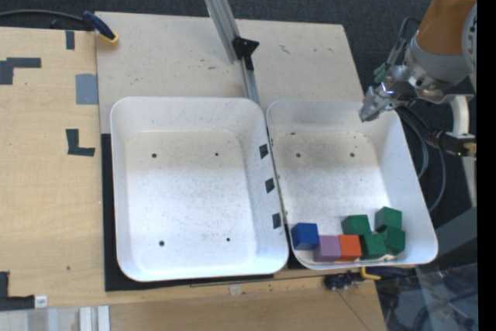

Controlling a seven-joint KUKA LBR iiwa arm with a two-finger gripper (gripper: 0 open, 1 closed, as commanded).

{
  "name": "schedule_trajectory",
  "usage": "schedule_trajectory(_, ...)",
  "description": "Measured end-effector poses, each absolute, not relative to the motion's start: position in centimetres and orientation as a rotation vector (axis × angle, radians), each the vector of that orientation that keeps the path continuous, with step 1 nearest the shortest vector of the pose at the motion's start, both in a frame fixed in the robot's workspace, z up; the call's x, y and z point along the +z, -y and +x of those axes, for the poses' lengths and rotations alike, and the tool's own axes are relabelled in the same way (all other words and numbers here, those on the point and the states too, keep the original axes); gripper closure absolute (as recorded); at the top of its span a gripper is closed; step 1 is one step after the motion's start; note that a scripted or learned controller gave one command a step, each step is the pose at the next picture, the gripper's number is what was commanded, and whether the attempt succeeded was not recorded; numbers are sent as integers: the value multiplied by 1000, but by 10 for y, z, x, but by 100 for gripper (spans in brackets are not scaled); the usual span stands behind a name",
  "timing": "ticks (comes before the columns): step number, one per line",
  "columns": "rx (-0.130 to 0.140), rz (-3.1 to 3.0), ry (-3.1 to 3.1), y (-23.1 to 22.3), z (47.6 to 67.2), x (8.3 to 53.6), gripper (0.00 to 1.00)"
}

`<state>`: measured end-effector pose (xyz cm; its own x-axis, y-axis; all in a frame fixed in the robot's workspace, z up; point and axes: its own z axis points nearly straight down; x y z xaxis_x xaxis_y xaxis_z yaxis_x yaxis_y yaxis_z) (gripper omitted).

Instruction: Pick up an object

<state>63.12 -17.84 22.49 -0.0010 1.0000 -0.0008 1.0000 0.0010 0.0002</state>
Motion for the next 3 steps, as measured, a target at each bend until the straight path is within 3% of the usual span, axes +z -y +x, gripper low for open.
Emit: schedule_trajectory(3, -2, 2218, -2230, 28, 607, 232, 100)
